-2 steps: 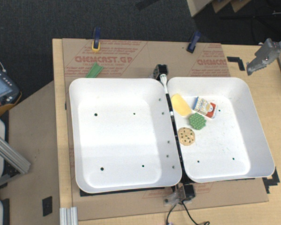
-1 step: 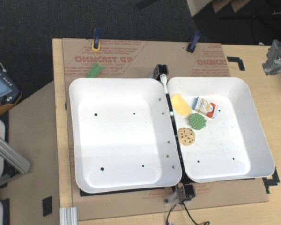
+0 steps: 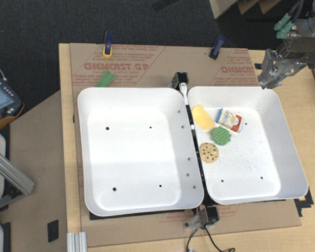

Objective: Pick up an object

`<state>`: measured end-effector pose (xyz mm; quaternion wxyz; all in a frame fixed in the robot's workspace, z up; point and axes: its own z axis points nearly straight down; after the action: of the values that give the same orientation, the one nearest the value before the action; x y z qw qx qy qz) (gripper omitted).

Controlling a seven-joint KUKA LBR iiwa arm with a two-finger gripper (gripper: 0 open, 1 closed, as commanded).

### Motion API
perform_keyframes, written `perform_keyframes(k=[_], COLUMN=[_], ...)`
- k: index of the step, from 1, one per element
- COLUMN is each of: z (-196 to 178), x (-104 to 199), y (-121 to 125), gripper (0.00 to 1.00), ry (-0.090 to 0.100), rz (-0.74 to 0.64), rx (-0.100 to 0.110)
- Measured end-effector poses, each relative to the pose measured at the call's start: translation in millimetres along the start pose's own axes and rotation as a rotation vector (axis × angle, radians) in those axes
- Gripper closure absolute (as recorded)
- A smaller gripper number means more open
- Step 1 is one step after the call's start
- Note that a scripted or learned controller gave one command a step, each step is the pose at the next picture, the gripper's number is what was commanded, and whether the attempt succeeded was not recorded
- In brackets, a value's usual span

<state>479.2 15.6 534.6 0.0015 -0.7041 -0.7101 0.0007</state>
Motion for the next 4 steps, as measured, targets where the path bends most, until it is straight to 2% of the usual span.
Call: perform_keyframes(k=[1,2,3,4], z=[125,137,-10,120], x=[25,83,136,182], y=[36,41,19,92], gripper=[1.00,1.00,1.00,1.00], ry=[-0.002,0.000,0.006,-0.004], rz=[0.005,0.002,0.000,0.005], rx=[0.010,0.002,-0.022,0.005])
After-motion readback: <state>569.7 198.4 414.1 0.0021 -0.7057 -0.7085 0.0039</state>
